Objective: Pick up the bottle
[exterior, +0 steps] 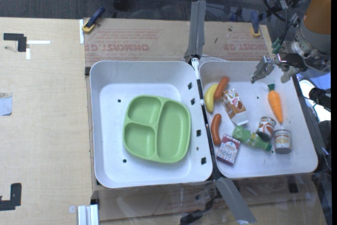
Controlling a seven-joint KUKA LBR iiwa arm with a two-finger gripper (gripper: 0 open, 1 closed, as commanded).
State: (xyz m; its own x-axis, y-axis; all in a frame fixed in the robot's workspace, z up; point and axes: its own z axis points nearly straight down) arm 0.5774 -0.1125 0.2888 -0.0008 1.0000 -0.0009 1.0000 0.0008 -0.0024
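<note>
Tool (pixel 273 70) open wide, empty, upper right. Bottle (pixel 251 138) lies wedged between cans (pixel 274 134); risk: fingers snag cans.

Plate (pixel 157 128) in left bin (pixel 105 166); bottle (pixel 251 138) in right bin (pixel 300 160).

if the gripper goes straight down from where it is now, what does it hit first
Probably bare floor of the right bin, close to the carrot. The gripper hangs over the bin's far right corner, well away from the green bottle. Depth is unclear.
</note>
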